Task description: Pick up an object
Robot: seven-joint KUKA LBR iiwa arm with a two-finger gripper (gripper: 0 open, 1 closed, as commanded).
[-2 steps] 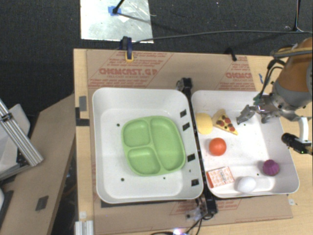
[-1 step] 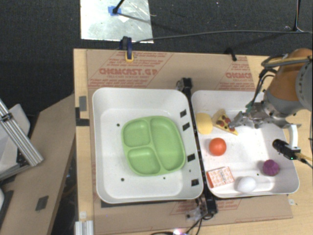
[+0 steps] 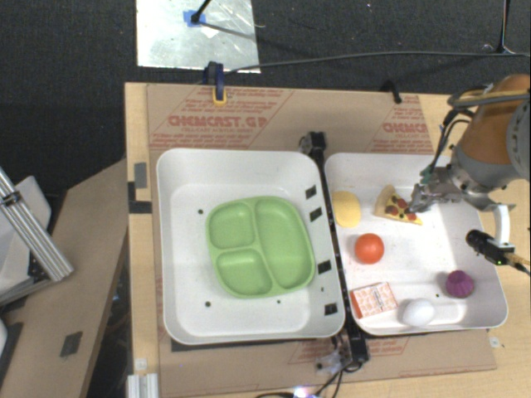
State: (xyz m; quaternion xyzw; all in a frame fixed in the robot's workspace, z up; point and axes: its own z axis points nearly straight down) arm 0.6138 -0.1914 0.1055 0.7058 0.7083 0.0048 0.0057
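Observation:
In the right bin (image 3: 489, 305), my gripper (image 3: 420, 199) hangs low over the right end of a pizza slice toy (image 3: 393, 205), touching or nearly touching it. To the slice's left lies a yellow lemon (image 3: 347, 209). A red tomato (image 3: 369, 248) sits below them near the bin's middle. Along the front wall are a red and white box (image 3: 373, 298), a white egg (image 3: 417, 312) and a purple fruit (image 3: 460, 283). The arm comes in from the upper right.
The left bin (image 3: 178, 222) holds a green divided plate (image 3: 259, 245). A black clamp strip (image 3: 319, 197) runs between the two bins. Cardboard (image 3: 249, 114) lies under and behind both bins.

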